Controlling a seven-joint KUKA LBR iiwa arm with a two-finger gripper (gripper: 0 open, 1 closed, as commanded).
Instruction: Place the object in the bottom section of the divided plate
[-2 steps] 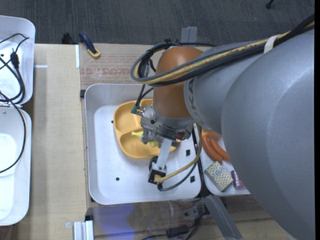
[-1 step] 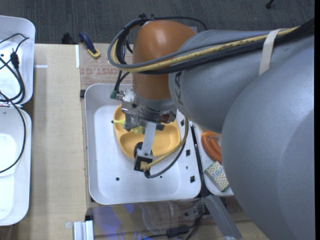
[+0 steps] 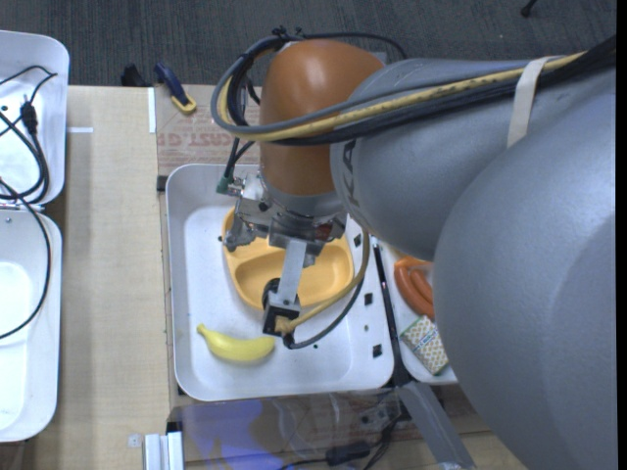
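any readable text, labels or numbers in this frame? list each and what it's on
Red print on the cardboard sheet: upside down, partly hidden by the arm, too blurred to read.
Print on the small packet at the right: too small to read.
No writing visible on the banana, the yellow plate or the white bin.

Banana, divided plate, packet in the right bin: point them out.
banana (image 3: 235,346): camera view, middle of the fruit.
divided plate (image 3: 331,270): camera view, bare floor, right side.
packet (image 3: 424,345): camera view, centre of its face.
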